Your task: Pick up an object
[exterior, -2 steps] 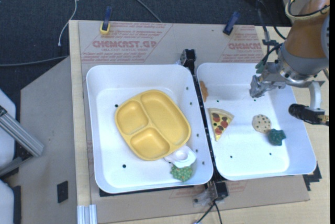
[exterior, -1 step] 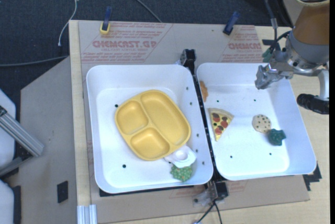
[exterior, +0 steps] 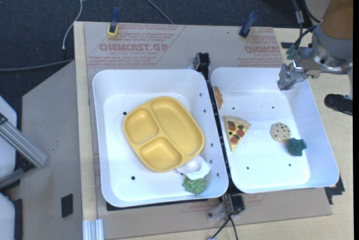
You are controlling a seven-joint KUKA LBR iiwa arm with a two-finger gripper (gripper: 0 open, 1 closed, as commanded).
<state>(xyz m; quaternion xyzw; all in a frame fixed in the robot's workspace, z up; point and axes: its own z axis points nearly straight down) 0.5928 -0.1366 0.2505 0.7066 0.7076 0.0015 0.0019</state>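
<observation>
Gripper above the right bin's far right corner, finger state indiscernible, nothing visibly held. Below it: cookie, broccoli, pizza slice. Left bin: yellow divided tray.

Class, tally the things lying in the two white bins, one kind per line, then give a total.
Yellow divided plate: 1
Fried egg: 1
Green leafy piece: 1
Pizza slice: 1
Cookie: 1
Broccoli: 1
Orange piece, partly hidden: 1
Total: 7
</observation>
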